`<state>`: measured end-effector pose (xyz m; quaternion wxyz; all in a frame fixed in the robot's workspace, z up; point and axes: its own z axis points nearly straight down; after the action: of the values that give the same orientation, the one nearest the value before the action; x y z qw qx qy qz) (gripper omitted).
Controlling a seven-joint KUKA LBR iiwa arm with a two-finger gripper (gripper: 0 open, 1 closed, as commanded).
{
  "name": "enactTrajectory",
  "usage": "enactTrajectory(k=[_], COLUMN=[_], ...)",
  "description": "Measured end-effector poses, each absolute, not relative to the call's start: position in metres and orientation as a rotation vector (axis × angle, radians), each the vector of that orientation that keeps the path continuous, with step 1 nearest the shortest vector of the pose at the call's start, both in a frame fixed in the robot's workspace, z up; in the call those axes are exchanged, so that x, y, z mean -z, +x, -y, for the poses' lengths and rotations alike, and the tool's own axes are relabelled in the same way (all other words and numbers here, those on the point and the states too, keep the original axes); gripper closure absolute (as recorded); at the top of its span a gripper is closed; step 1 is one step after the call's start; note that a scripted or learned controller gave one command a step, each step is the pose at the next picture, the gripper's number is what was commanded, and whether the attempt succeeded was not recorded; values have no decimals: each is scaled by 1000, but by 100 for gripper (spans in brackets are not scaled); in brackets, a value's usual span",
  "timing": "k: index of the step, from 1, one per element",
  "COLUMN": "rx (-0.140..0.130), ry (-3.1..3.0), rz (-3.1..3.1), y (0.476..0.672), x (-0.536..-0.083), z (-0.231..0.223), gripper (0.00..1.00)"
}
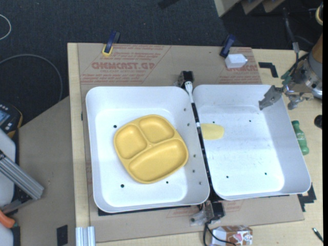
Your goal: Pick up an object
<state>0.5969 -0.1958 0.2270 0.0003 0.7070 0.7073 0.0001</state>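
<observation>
The grey two-finger gripper [281, 97] sits at the far right corner of the right-hand shallow white plastic bin [287, 152]. Two metal fingers show: one [267, 99] slants down and left over the bin's back right corner, the other is a shorter stub just to its right. They stand apart with nothing between them, so the gripper is open and holds nothing. Above and to the right of the fingers rises the grey wrist of the arm [312, 73].

Well to the left of the fingers and a little nearer the camera, a small flat pale-yellow oval piece [212, 131] lies on the floor of the same bin, close against its left wall. Farther left again, past the black seam where the two bins meet, the left-hand shallow white plastic bin [102, 111] holds a yellow plastic divided plate [150, 148] with three compartments, lying flat near the bin's middle.

Below and to the right of the fingers, a small green bottle-like item [301, 136] lies on the cardboard-covered bench [154, 60], just outside the right bin's rim. Up and to the left of the fingers, a small white block [236, 61] rests on the bench behind the bins.
</observation>
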Motion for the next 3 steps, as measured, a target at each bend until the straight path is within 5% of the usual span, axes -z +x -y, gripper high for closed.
enactTrajectory(k=[1,2,3], rx=[-8,-25,-4], ry=[2212,2200,2216], rz=[-2219,-2220,-2219], y=[558,511,512], x=[-326,-546,-547], z=[170,68,71], gripper=[0,0,100])
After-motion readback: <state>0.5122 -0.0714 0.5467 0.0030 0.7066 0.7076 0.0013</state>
